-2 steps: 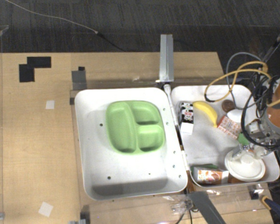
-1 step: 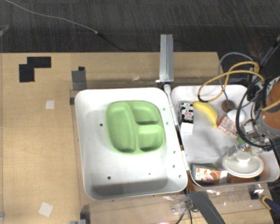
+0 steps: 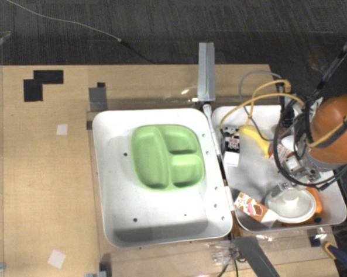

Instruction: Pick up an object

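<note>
The right bin (image 3: pixel 254 171) holds several objects. A yellow banana (image 3: pixel 253 138) lies near its far side, next to a small black and white box (image 3: pixel 231 141) and a white card (image 3: pixel 230 159). A patterned snack carton (image 3: pixel 251 206) rests at the near left corner. Beside it is a white round bowl (image 3: pixel 292 205), with an orange item (image 3: pixel 316 204) at its right edge. My gripper (image 3: pixel 291 176) hangs low over the right half of this bin, just above the white bowl, below the arm's orange band (image 3: pixel 337 128).
The left bin (image 3: pixel 116 214) carries a green divided plate (image 3: pixel 166 156). Yellow and black cables (image 3: pixel 265 97) loop over the right bin's far edge. A grey metal post (image 3: pixel 206 71) stands between the bins at the back.
</note>
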Robot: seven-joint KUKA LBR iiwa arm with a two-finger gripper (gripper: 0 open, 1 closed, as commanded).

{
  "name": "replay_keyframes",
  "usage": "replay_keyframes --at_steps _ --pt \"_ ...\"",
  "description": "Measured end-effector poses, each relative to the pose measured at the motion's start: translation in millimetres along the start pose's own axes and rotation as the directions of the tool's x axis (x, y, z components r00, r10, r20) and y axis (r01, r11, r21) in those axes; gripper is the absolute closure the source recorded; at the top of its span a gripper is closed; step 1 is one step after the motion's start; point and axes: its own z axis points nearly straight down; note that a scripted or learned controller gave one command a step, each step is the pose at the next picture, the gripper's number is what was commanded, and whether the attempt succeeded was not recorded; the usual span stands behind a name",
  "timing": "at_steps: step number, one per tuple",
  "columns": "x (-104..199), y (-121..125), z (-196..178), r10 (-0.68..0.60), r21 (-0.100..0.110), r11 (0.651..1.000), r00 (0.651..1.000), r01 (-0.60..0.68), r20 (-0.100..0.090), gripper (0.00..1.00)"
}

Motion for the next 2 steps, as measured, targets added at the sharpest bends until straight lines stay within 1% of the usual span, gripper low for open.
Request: replay_keyframes --at_steps 1,2 --pt "10 4 0 0.014 0.009 1.000 1.000 -0.014 0.017 0.00" --pt "21 8 2 -0.451 0.013 0.892 0.892 0.451 0.015 0.00"
